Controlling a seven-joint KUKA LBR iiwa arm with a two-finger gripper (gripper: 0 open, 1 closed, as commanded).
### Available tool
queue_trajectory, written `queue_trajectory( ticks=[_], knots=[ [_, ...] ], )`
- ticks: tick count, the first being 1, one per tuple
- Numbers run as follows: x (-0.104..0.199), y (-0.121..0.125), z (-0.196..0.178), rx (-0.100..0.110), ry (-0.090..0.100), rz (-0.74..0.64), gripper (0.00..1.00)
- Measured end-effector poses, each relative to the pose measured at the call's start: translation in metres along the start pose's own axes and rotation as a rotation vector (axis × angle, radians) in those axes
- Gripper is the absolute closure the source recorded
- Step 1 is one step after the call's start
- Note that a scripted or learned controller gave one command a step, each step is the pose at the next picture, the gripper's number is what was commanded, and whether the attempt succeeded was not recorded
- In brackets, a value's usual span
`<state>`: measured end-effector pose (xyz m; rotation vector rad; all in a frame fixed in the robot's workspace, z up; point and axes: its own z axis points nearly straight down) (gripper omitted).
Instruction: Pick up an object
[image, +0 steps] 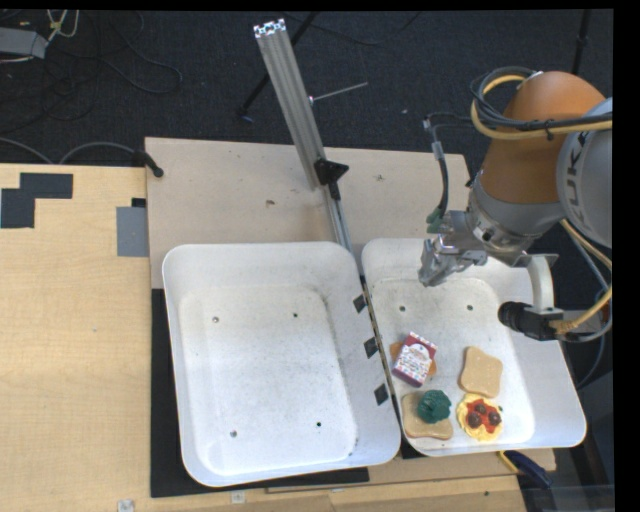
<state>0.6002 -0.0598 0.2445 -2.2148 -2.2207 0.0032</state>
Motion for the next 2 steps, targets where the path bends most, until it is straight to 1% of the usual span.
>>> queue_trajectory(
  ticks=[1,2],
  knots=[
    [0.057,-0.019,-0.003,0.0,0.0,-0.002,1.0],
    [0.101,-0.047,0.009,0.002,0.0,-0.001,1.0]
  ],
)
